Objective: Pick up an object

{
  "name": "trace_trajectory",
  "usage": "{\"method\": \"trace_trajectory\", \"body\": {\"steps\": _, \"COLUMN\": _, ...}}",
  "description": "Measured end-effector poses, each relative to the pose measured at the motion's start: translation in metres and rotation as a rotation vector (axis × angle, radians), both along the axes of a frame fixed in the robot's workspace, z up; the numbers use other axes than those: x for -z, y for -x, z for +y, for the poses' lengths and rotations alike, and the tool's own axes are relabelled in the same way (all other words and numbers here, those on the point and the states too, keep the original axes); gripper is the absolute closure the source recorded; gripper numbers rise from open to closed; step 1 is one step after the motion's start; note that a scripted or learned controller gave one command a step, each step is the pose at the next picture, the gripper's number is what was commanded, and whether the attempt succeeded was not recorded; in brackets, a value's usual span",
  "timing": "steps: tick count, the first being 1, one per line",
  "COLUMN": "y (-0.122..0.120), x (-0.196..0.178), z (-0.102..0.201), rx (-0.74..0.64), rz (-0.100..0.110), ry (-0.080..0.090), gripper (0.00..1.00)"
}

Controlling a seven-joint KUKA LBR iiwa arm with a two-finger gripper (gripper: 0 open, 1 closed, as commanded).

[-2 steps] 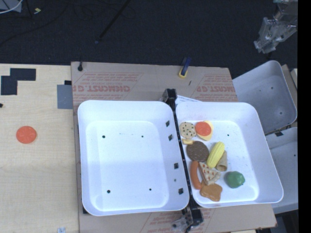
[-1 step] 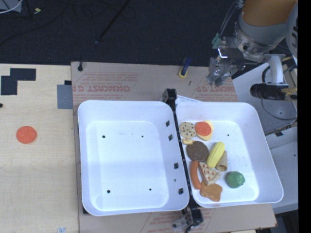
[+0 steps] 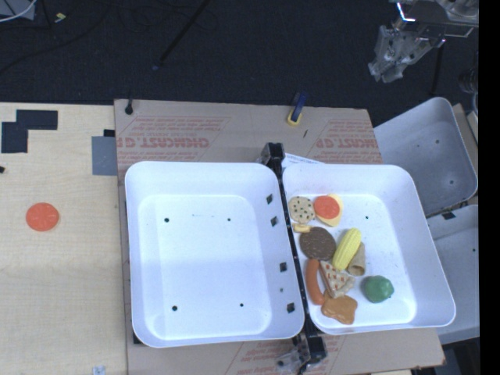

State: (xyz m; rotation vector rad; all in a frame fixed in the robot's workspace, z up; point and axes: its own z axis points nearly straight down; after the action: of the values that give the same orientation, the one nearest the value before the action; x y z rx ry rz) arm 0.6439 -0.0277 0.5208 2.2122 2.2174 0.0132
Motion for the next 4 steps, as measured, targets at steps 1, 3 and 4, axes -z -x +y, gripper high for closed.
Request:
{"method": "trace_trajectory", "body": {"steps": 1, "y": 0.0, "x": -0.018, "z": -0.027, "rx": 0.005, "rz": 0.012, "ry": 0.0, "gripper": 1.0}}
{"method": "trace_trajectory", "body": {"steps": 3, "y": -0.001, "x": 0.052, "z": 0.027, "rx": 0.001, "rz": 0.0, "ry": -0.001, "gripper": 1.0}}
{"method": "trace_trajectory", "body": {"steps": 4, "y": 0.0, "x": -0.022, "z": 0.02, "rx": -0.001, "rz": 0.007, "ry": 0.0, "gripper": 1.0}}
